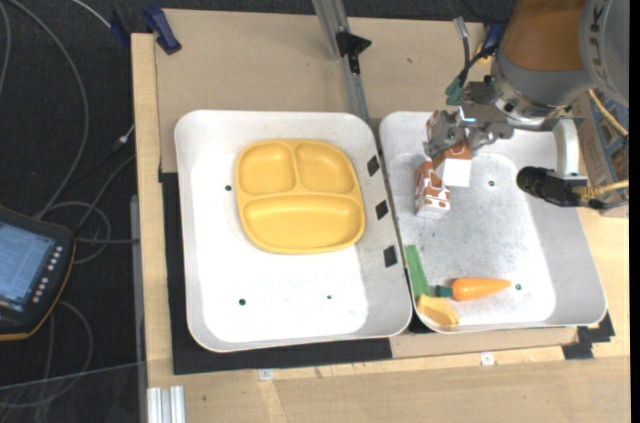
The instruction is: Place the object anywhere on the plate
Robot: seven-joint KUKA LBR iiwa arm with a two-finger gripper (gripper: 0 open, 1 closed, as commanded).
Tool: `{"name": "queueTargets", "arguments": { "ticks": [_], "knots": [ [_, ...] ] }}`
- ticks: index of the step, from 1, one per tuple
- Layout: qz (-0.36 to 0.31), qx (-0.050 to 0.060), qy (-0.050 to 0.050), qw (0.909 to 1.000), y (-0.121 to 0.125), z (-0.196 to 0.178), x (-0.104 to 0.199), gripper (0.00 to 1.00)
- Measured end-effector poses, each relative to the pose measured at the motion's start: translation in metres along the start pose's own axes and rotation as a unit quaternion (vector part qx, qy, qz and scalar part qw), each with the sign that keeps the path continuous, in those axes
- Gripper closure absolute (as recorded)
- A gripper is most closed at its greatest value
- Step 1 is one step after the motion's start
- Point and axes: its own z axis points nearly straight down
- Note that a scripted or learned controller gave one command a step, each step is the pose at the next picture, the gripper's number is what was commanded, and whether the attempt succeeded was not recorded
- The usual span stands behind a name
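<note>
Plate [298,194]: lay yellow and three-sectioned in the left bin [210,281], all compartments bare, ready as the drop target.
Object [433,189]: small brown-and-white carton, stood near the left wall of the right bin [560,291], well apart from the plate across the divide between bins.
Gripper [452,149]: hung directly over the carton's top, touching or just above it; presumably positioned there for a pick.
Tool state: could not be told; contact zone too small and cluttered to judge any grasp on the carton.
Arm [555,11]: reached in from the right, wrist over the right bin's upper part, likely because the carton sat at that bin's far side.
Other items: carrot [478,288] and a yellow piece [438,312] lay along the right bin's front edge, clear of the approach.
Progress: judged early; carton not yet on the plate, transfer leftward still needed.
</note>
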Motion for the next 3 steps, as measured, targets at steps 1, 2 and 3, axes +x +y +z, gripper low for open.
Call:
{"name": "queueTargets", "arguments": {
  "ticks": [1, 2, 3],
  "knots": [
    [-0.001, -0.002, 0.000, 1.0000, 0.027, -0.005, 0.050, 1.00],
    [-0.001, -0.002, -0.001, 1.0000, 0.036, -0.006, 0.105, 1.00],
    [0.000, -0.001, -0.001, 1.0000, 0.053, 0.012, 0.157, 1.00]
  ]
}}
